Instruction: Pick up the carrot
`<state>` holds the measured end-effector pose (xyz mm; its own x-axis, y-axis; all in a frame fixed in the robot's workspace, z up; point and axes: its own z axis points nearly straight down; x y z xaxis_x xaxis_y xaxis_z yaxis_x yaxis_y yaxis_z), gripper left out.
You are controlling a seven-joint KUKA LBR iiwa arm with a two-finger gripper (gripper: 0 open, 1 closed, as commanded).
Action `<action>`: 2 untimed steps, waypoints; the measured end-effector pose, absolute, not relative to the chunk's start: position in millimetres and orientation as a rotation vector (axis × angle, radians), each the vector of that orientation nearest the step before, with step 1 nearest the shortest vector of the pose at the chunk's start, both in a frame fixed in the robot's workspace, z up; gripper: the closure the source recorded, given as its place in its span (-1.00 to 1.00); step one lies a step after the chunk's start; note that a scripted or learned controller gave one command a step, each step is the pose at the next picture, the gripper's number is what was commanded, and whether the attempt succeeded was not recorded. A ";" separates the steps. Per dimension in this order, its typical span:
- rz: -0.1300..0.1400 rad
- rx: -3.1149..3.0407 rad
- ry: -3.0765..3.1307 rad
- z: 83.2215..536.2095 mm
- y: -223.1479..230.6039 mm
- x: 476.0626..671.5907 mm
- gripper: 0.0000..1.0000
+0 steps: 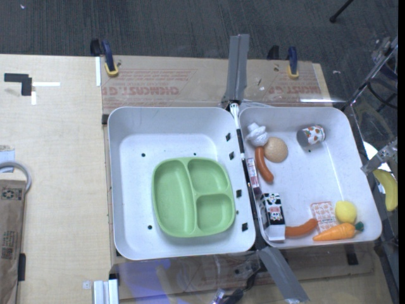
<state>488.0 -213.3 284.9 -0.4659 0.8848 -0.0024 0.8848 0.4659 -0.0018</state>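
The carrot [335, 232] is orange with a small green top at its right end. It lies flat along the front wall of the right bin [354, 128], near that bin's front right corner, with its tip pointing left. A yellow lemon [345, 211] sits just behind it, touching or nearly touching. An orange sausage [300, 228] lies right at its tip.
The right bin also holds a pink card [322, 213], a milk carton [273, 211], a red sausage [263, 164], a bun [276, 149], a white piece [256, 133] and a spotted cup [311, 135]. A green divided plate [193, 198] lies in the left bin [126, 170]. A yellow banana [388, 189] rests beyond the right wall.
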 end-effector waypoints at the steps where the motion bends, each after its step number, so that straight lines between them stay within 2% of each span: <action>1: -0.001 1.854 2.538 173.7 -192.3 477.6 1.00; 2: -0.002 1.754 2.603 305.8 -222.1 561.4 1.00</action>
